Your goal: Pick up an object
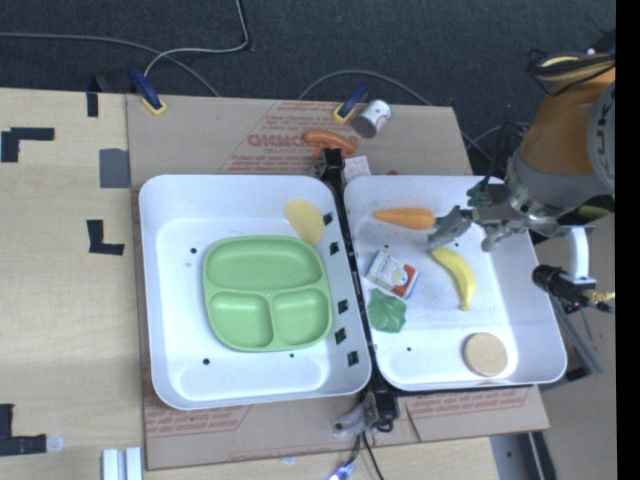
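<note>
The right bin (pixel 520 368) holds an orange carrot (pixel 404 217), a yellow banana (pixel 457 275), a small white carton (pixel 391 274), a green leafy piece (pixel 387 312) and a tan round cookie (pixel 485 354). My gripper (pixel 472 228) hangs over the bin's upper right part, just right of the carrot and above the banana's top end. Its two grey fingers (pixel 447 227) are spread apart with nothing between them. In the left bin (pixel 170 268) lie a green divided plate (pixel 268 293) and a pale yellow lemon-like piece (pixel 305 220).
A black clip divider (pixel 345 268) joins the two bins. Behind them on the cardboard lie an orange-red sausage-like item (pixel 330 139), a blue-yellow clamp (pixel 350 104) and a grey cylinder (pixel 371 118). The arm's orange-banded body (pixel 565 138) fills the upper right.
</note>
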Controlling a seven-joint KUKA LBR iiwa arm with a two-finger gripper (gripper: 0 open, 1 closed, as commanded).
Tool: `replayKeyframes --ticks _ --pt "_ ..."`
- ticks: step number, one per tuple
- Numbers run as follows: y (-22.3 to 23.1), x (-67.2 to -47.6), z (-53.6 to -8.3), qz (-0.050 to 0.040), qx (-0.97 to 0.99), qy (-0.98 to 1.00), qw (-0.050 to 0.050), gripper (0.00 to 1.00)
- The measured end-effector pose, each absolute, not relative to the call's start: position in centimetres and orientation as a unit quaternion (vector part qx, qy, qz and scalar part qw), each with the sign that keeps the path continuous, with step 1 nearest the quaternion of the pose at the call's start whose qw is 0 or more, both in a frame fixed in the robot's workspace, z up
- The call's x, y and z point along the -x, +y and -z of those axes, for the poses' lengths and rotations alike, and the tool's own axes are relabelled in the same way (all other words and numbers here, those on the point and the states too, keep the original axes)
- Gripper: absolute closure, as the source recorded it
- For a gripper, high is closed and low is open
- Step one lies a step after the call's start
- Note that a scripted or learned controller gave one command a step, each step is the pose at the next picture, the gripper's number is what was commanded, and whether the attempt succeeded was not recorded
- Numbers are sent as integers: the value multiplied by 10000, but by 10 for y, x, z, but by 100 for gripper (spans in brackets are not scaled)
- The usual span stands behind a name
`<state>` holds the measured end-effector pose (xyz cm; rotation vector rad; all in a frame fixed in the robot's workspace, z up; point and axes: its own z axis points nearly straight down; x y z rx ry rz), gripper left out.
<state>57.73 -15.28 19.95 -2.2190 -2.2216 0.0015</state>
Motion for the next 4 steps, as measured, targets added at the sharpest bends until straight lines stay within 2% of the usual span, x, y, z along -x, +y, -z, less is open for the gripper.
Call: replayKeyframes --ticks 1,2,4 --pt "-182 -621 -87 9 7066 -7076 -28 0" --pt "-125 -669 -86 -1 7063 -7080 8 0" --pt "-100 -668 -85 -18 7069 -7073 -13 0"
